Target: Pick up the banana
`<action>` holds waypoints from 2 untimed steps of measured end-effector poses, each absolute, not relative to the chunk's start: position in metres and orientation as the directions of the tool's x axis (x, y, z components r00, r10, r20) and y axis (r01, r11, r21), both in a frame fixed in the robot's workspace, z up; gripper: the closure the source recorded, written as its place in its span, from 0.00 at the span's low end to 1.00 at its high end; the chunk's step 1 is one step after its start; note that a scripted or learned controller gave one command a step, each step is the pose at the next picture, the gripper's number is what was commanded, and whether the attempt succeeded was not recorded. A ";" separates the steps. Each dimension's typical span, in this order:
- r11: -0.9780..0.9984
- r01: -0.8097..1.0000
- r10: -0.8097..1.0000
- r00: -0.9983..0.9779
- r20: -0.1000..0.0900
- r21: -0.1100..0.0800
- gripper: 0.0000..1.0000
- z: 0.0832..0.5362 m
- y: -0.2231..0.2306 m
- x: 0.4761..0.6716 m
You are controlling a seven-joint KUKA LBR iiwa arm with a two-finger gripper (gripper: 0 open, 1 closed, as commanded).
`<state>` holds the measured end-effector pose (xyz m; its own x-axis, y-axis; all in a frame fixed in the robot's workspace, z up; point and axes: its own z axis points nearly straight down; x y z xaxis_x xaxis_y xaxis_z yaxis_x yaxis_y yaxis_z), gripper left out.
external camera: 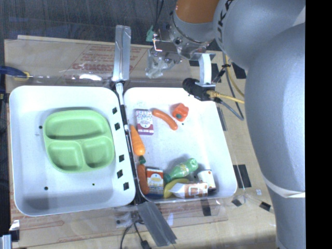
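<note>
The banana is yellow and lies near the front edge of the right bin. It is wedged between a green bottle above it and a white-and-orange bottle in front of it, so just a short stretch shows. My gripper hangs beyond the far rim of the right bin, well away from the banana, with nothing seen in it.
The right bin also holds a red-and-white carton, a sausage, a red pepper, a carrot and a small juice box. A green divided plate lies in the left bin. The arm looms over the right side.
</note>
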<state>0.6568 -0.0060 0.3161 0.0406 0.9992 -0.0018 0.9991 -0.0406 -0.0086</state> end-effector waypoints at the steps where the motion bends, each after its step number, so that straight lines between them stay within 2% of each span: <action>1: -0.009 1.000 1.000 0.009 -0.002 -0.005 1.00 0.315 0.093 0.657; 2: -0.037 0.999 0.999 0.037 -0.003 -0.006 1.00 0.325 0.171 0.656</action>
